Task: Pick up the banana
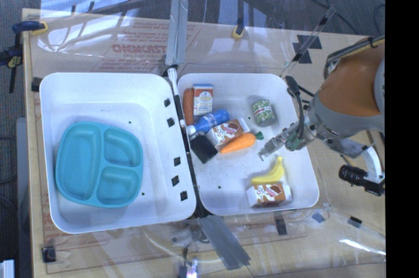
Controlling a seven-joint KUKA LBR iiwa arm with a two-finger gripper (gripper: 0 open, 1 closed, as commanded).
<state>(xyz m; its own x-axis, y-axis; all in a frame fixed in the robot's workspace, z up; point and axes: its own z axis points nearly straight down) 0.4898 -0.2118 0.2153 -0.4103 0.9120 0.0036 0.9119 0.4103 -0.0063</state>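
Note:
The yellow banana (272,172) lies in the right bin (298,90), near its front right corner, its stem pointing up toward the gripper. My gripper (278,146) hovers just beyond the banana's upper tip, open, with nothing between its fingers. The grey arm with its orange band (350,90) reaches in over the bin's right wall.
A small printed carton (268,194) touches the banana's near side. A carrot (237,142), snack packet (224,133), blue bottle (211,121), black block (203,148), juice carton (203,99) and green can (263,111) crowd the bin's far half. A teal divided plate (99,164) lies in the left bin (98,84).

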